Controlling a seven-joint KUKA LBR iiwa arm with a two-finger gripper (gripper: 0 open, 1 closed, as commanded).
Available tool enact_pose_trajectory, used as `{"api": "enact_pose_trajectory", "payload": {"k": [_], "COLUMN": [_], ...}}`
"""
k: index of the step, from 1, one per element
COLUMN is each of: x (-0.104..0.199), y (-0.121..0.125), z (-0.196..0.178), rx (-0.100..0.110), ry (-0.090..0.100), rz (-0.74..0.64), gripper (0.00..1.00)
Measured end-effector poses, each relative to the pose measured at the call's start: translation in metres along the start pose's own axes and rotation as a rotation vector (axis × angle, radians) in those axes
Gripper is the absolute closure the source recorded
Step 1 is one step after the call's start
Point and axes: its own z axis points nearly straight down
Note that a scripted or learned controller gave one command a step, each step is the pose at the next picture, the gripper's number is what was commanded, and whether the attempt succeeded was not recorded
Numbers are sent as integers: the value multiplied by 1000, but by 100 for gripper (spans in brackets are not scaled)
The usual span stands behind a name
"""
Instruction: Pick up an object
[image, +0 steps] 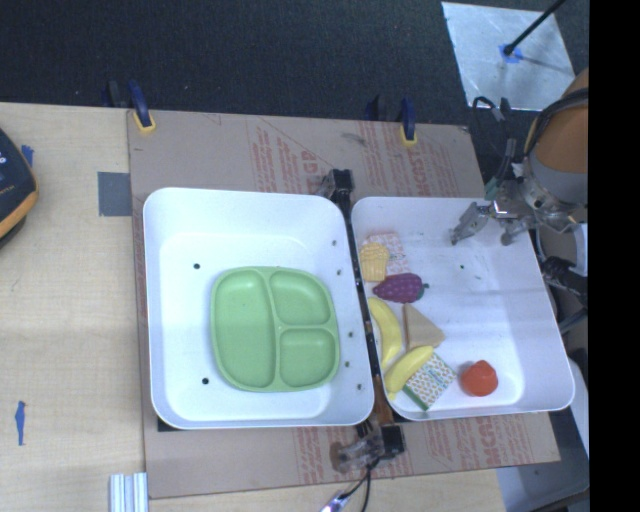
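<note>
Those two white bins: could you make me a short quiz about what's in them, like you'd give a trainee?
1. True or false: the green divided plate lies in the left bin.
2. Which item sits nearest the right bin's front right corner? A) purple grapes B) red tomato C) corn cob
3. Fill in: the gripper hovers over the ___ bin.

Key: 1 true; 2 B; 3 right.
</note>
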Motion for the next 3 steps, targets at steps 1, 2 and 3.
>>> {"api": "enact_pose_trajectory", "payload": {"k": [1,2,3], "x": [0,111,99], "y": [-3,-17,-125], "z": [-76,1,40], "rx": [-3,1,1], "ry": [1,1,1], "rz": [0,-4,-1], "gripper": [0,0,0]}}
